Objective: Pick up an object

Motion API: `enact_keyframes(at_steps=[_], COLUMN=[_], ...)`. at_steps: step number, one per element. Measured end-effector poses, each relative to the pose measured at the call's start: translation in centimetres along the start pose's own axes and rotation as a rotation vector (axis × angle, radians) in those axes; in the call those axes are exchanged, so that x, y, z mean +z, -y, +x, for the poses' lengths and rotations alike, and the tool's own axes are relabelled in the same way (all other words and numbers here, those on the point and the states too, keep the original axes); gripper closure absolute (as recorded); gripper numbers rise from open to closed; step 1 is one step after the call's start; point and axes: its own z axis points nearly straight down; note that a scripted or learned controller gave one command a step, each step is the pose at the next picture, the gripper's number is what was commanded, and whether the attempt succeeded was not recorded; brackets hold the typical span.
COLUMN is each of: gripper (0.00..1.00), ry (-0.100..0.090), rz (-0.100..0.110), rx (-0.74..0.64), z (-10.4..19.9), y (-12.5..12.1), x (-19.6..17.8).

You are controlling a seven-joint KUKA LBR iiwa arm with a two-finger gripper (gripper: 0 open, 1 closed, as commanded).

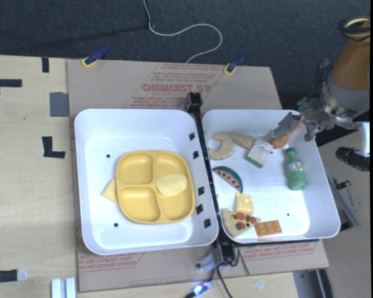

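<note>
Camera view: gripper (286,131) over right white bin's (320,225) far rim, fingers' state unclear; descending here risks clipping rim, or nudging green plastic bottle (294,169) aside.

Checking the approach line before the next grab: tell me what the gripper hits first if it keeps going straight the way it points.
The gripper slants down and left over the right bin. Straight on, it would likely meet the small speckled block first, beside the pale curved pastry piece. Depth is hard to judge from above.
</note>
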Motion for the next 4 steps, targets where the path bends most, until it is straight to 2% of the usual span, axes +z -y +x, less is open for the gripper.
enact_keyframes(at_steps=[1, 2, 3, 4], gripper=[0.00, 0.00, 0.00, 1.00], ry=[0.000, 0.000, -0.001, 0.000], rz=[0.003, 0.004, -0.001, -0.002], rx=[-0.002, -0.001, -0.002, -0.003], z=[0.4, 0.2, 0.4, 0.5], y=[-0.5, 0.2, 0.1, 0.1], x=[4.5, 9.2, 12.4, 11.4])
